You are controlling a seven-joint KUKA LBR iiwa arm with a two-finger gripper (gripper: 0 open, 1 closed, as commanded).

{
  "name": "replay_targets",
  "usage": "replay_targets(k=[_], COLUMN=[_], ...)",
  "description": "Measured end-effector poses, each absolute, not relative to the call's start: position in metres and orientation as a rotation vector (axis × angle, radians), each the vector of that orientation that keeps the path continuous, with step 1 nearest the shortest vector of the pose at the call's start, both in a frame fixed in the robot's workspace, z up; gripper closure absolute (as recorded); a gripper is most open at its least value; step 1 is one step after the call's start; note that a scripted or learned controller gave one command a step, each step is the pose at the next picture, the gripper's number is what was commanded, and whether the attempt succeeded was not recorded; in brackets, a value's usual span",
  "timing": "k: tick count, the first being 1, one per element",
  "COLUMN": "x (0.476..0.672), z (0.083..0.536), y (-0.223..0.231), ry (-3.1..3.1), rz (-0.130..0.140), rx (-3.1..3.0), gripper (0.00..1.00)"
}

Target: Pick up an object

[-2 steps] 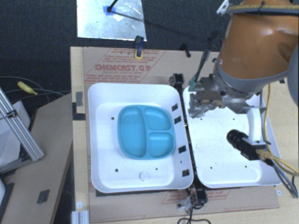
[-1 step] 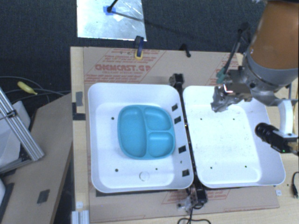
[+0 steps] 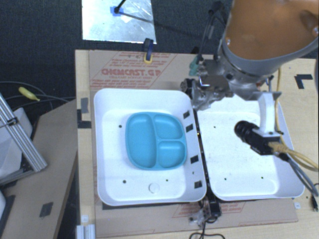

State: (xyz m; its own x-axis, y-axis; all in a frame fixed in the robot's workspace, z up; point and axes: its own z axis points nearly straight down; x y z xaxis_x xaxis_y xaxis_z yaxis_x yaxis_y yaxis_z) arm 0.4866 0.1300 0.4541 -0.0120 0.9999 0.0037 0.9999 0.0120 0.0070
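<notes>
Grey and orange, the robot arm [image 3: 269, 29] fills the upper right of the frame, reaching down over the top edge of the right bin. Below it, two shallow white bins sit side by side on a cardboard-covered surface [image 3: 129, 66]. The left bin [image 3: 112, 183] holds a blue divided plate [image 3: 154, 140], lying flat near its centre. The right bin [image 3: 234, 180] has a black cylindrical device [image 3: 254, 137] on a white bracket over its right side. The pincer [image 3: 202, 91] hangs at the bins' upper junction, apart from the plate; whether it is clenched or released cannot be told.
</notes>
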Motion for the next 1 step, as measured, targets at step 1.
replay_targets(k=[1], x=[0.4865], z=[0.3938], y=[0.0748], ry=[2.217], rz=[-0.005], rx=[2.227], gripper=[1.0])
